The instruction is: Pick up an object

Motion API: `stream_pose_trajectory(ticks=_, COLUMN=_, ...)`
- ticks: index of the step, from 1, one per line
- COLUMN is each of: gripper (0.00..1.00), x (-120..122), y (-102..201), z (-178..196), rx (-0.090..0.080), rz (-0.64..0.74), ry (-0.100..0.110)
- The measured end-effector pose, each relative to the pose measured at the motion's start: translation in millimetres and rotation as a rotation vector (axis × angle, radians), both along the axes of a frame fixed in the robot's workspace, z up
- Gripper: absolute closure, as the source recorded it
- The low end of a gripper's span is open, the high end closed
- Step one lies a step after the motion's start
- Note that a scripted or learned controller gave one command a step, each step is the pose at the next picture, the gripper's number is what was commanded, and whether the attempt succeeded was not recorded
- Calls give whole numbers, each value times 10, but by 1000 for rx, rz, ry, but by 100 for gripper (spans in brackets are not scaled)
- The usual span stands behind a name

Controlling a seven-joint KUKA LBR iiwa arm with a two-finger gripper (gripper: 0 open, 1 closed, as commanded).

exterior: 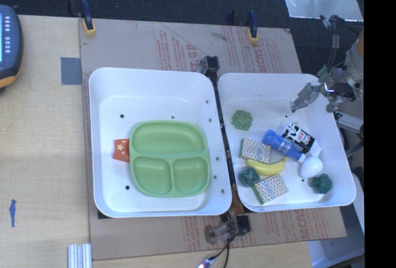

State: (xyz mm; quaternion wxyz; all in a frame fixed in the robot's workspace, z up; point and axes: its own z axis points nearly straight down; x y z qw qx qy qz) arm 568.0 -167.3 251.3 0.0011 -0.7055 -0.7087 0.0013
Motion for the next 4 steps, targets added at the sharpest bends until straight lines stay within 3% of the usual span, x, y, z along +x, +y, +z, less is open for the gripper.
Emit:
stream_pose_trajectory(ticks=1, gripper=0, x=257, y=342, z=-1312, rx=-2, rz=1, ry=-11)
stream_pose_trajectory(ticks=2, gripper=0, x=85, y=107, z=-1584, rx=-1, rz=1, ry=-3)
stream_pose_trajectory(ticks=3, gripper=0, x=920, y=185, z=-1581, rx=-1, rz=3, ry=-9)
stream_pose_trajectory(ticks=4, gripper=0, x=189, y=225, z=-1600, rx=1, rz=-1, ry=6)
